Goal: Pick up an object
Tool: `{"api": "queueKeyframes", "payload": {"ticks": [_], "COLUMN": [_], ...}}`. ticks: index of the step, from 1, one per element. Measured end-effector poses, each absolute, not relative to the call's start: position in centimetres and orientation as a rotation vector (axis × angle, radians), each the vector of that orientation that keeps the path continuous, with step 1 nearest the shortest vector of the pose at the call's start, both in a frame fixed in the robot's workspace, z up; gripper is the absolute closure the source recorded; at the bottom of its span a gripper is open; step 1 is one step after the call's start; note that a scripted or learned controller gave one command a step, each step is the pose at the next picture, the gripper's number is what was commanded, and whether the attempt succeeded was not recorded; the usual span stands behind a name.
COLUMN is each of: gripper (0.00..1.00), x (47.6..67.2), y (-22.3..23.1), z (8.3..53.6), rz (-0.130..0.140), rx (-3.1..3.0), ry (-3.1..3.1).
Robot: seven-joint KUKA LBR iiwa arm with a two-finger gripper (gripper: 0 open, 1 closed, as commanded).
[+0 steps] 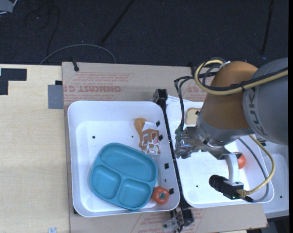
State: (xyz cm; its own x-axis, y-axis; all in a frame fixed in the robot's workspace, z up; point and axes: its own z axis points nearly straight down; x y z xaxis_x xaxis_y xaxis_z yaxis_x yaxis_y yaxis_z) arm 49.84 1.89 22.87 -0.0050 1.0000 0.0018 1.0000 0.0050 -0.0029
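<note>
My gripper (184, 147) hangs low over the left side of the right bin (204, 198), close to the divider between the two bins; the wide orange wrist hides most of it. A small red-orange ball (241, 160) lies in the right bin just right of the arm. A pale round object (190, 114) peeks out at the bin's far left, partly under the wrist. In the left bin (80, 130) lie a blue divided plate (123, 175), a small printed carton (150, 142), an orange-brown piece (139, 124) and a red tomato (160, 194).
The arm's grey body fills the upper right above the right bin. A black clamp (161, 97) sits on the divider's far end. Cardboard (112, 84) lies under both bins, and the wooden bench (25, 154) stretches to the left.
</note>
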Motion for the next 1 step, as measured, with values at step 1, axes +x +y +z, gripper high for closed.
{"api": "queueKeyframes", "payload": {"ticks": [1], "gripper": [1.00], "x": [49.85], "y": [7.45], "z": [21.76], "rz": [0.005], "rx": [-2.213], "ry": [-2.223]}}
